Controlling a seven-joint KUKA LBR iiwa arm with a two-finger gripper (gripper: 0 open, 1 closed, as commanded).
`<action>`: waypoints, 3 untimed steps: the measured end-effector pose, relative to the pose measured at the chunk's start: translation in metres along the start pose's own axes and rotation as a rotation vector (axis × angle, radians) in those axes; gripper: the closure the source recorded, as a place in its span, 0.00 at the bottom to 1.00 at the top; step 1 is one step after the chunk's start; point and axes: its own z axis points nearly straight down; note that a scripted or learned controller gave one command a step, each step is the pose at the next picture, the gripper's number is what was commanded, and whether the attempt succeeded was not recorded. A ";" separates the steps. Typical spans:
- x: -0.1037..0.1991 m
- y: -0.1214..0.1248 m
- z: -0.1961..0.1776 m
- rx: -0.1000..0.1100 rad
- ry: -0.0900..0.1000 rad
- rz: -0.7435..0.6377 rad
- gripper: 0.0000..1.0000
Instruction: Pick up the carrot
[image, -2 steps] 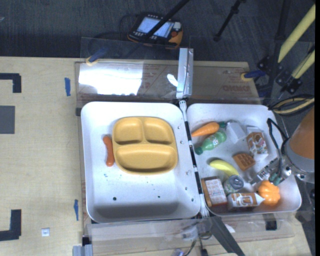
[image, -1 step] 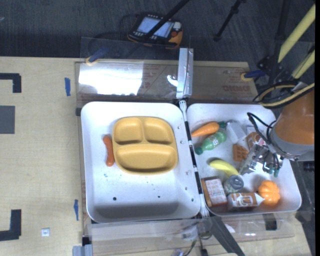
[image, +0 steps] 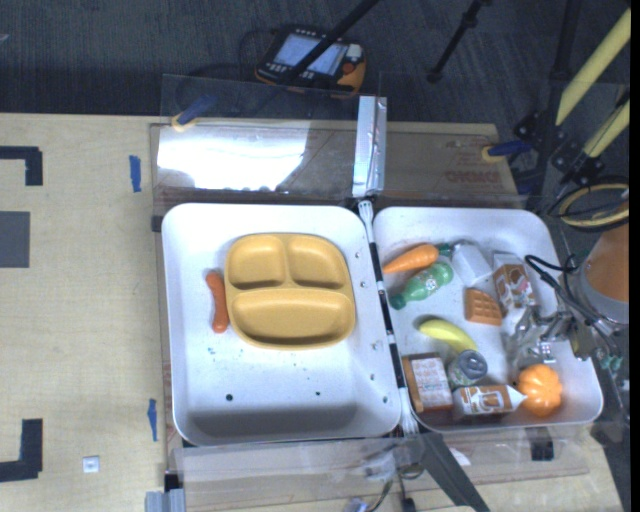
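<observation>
A pale wooden bench carries two shallow white bins side by side, their inner rims touching. The right bin lies beneath the gripper, which is at its right side. The left bin lies well apart from the gripper, across the shared rim. Black tape marks and short blue tape strips lie on the bare bench beyond the left bin, farthest from the gripper.
</observation>
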 end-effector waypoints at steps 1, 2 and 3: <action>-0.002 0.000 -0.011 -0.001 -0.008 0.004 1.00; -0.087 0.004 0.001 -0.003 0.001 0.016 1.00; -0.077 0.004 0.001 -0.004 0.006 0.089 1.00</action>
